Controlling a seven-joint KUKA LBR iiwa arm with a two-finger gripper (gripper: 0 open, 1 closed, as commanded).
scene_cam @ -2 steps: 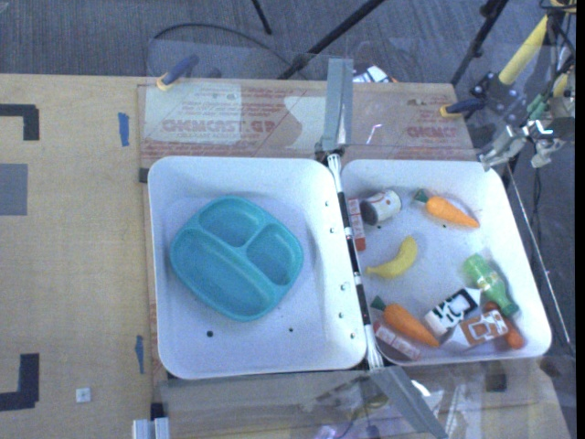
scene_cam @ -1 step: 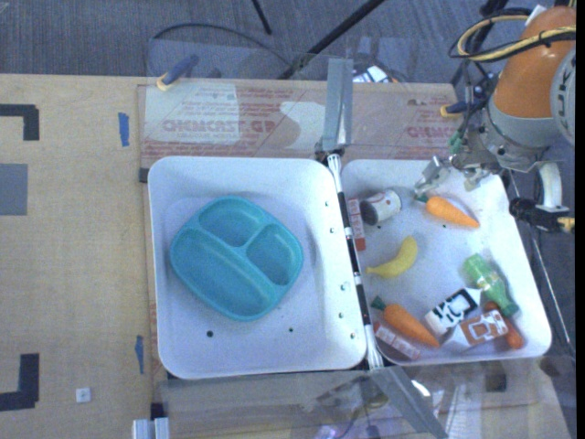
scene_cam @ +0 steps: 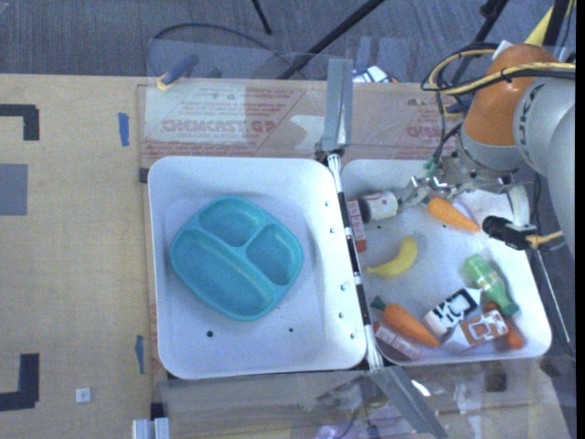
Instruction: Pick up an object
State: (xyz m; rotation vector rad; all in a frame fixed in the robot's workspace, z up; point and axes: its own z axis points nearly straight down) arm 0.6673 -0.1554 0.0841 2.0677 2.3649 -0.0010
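The claw [scene_cam: 422,187] hangs low over the far corner of the right bin [scene_cam: 539,337], its thin fingers seemingly spread with nothing visibly between them, tips just beside a small bottle with a white label [scene_cam: 377,207] and a carrot [scene_cam: 453,215], which suggests one of these 2 is the intended pick. Other candidates lie loose in that bin: a banana [scene_cam: 395,259] near the middle, a green bottle [scene_cam: 487,279], a second carrot [scene_cam: 409,325] and a black-and-white box [scene_cam: 451,310] toward the near edge. The left bin [scene_cam: 174,337] carries only a blue divided plate [scene_cam: 236,256], likely a drop-off spot on the worktop [scene_cam: 64,273].
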